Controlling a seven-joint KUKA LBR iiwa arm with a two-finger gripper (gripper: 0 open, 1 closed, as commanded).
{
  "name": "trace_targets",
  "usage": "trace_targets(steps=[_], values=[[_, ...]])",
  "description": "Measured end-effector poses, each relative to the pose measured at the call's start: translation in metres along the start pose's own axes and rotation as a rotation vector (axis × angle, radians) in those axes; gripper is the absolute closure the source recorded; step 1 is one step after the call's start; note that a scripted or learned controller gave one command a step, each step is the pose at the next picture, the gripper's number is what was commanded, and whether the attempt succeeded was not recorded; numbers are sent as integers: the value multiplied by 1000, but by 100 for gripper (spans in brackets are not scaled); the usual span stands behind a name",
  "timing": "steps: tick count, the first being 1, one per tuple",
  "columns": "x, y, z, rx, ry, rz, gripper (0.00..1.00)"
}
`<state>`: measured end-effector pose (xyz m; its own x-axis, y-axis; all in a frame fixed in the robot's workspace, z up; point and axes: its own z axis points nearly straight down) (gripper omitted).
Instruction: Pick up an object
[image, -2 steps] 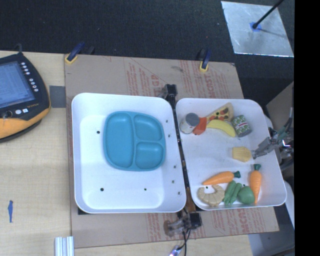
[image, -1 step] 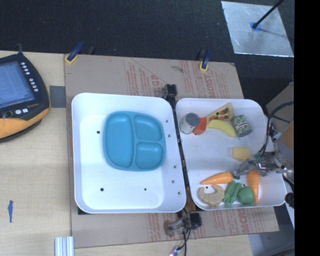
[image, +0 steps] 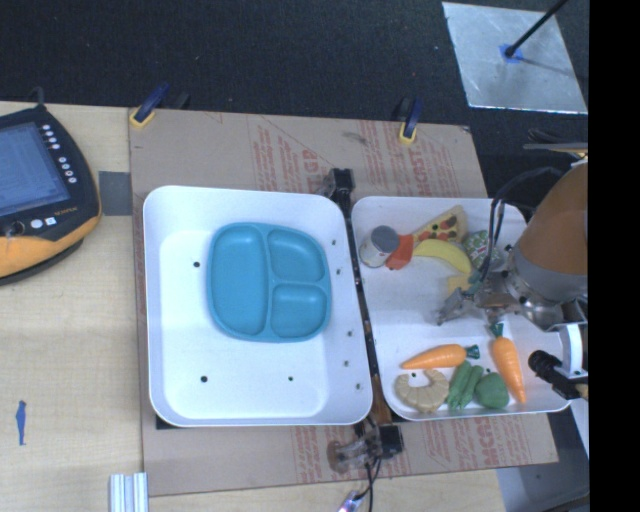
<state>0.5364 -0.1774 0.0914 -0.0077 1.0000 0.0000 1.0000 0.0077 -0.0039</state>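
Observation:
The right bin (image: 400, 320) holds toy food. A pizza slice (image: 446, 223), a yellow banana (image: 446, 256), a grey disc (image: 383, 239) and a small red piece (image: 401, 252) lie at its far end. Two orange carrots (image: 438, 356) (image: 508, 367), green vegetables (image: 463, 385) (image: 491, 392) and a beige pastry (image: 422, 390) lie along its near edge. My gripper (image: 448, 306) is low over the bin's middle, just below the banana's near end and above the left carrot. I see nothing clearly held in it.
The left bin (image: 170, 330) holds a blue divided plate (image: 269, 281). A teach pendant (image: 35, 195) lies on the bench at far left. The arm's grey and orange body (image: 555, 250) overhangs the right bin's right side. Clamps (image: 340, 183) (image: 362, 445) sit between the bins.

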Motion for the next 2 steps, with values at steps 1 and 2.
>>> trace_targets(steps=[1,2], values=[[-27,76,-1,-2,0,3,0],[-27,76,-11,0,1,-1,100]])
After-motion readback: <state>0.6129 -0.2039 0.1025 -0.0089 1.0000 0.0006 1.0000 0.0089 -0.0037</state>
